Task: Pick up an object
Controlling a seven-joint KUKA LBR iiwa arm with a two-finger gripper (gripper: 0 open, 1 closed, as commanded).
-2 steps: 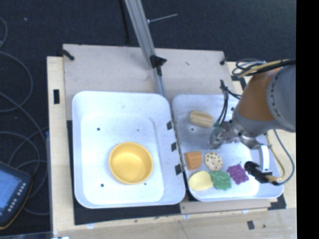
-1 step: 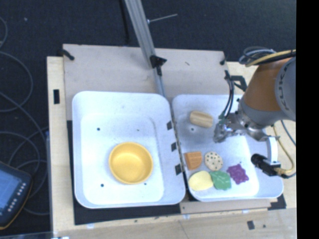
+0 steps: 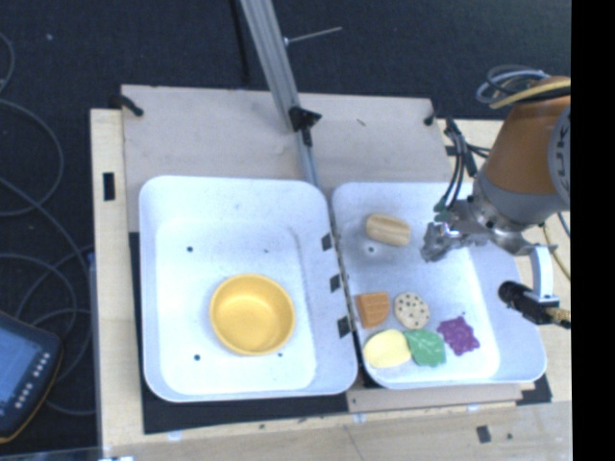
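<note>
I am hovering the claw over the right bin, just beside the wooden block; it is carrying nothing. I am thinking it should be centring over the block before descending.

Pale bench on a dark floor

A wooden bench stands on black carpet; loose cables trail at left, a metal pole slants overhead, a screen glows low left.
</note>
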